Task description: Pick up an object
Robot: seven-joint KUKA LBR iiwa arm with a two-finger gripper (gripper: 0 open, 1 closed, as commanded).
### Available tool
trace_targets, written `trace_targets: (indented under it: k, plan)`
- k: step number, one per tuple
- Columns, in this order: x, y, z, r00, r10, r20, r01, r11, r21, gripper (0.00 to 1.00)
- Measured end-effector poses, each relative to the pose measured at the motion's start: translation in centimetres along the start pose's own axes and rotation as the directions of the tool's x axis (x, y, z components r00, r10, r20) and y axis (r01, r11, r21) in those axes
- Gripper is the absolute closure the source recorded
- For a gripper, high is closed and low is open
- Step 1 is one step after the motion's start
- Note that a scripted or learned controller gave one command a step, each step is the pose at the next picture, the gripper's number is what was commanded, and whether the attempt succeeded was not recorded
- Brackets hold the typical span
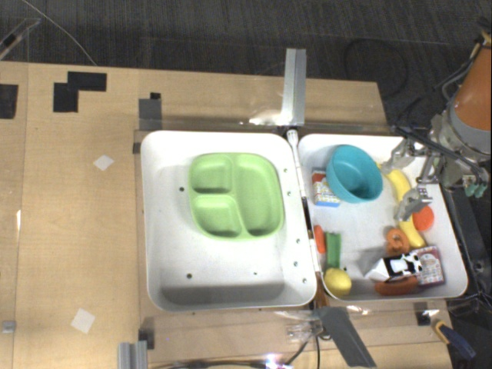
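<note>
Lemon (pixel 337 281): lay at the near edge of the right bin (pixel 361 301), about 7 o'clock in it, touching the divider side.
Packet: a black-and-white printed packet (pixel 411 265) sat at 5 o'clock in the same bin, with a red item (pixel 395 286) just below it.
Green stick (pixel 333 244): stood beside an orange piece (pixel 319 239), just above the lemon.
Teal bowl (pixel 354 174): rested at 11 o'clock in the right bin, tilted toward the camera, with a small carton (pixel 324 188) touching its left side.
Bananas: one banana (pixel 397 184) lay at 2 o'clock, right of the bowl; a second yellow piece (pixel 412 234) lay lower, next to an orange round fruit (pixel 423 218) and a small orange toy (pixel 396 241).
Gripper (pixel 409 180): hung over the right bin at 2 to 3 o'clock, fingers spread apart, nothing between them, close to the banana.
Left bin (pixel 169 167): held a green divided tray (pixel 234 194) at its centre.
</note>
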State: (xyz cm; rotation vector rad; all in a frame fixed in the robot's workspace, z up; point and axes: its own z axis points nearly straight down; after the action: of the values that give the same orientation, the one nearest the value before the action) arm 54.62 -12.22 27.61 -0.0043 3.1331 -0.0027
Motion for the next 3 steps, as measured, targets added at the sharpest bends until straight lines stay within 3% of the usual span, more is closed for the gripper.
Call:
trace_targets:
  k: [1,2,3]
  plan:
    - [-3.4,-4.3,13.5,0.994,0.112,-0.013,-0.112,0.994,-0.002,0.00]
    - [-8.7,-6.4,18.6,0.959,0.282,0.004,-0.282,0.959,0.001,0.00]
    - [-2.2,-7.7,18.5,0.884,0.468,0.010,-0.468,0.884,-0.004,0.00]
